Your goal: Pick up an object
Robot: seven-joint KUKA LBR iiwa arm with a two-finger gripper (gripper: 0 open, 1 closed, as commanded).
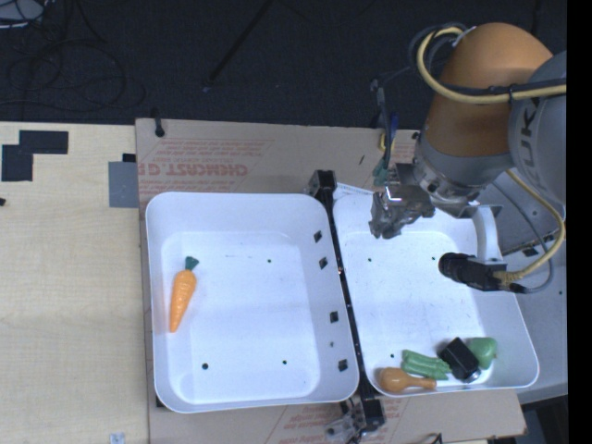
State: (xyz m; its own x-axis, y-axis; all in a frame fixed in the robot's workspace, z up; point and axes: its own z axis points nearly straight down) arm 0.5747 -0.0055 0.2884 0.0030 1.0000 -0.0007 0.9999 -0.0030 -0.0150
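So far nothing lifted. Pincer seen over upper left part of right bin, near divider; whether shut or spread cannot be told, and no object seen in it. Candidate objects lie apart from it: carrot flat at left side of left bin; green pod, orange pear-shaped piece, black block and green piece clustered at near right corner of right bin. Grasp judged not yet made; approach, closing and lift all left.
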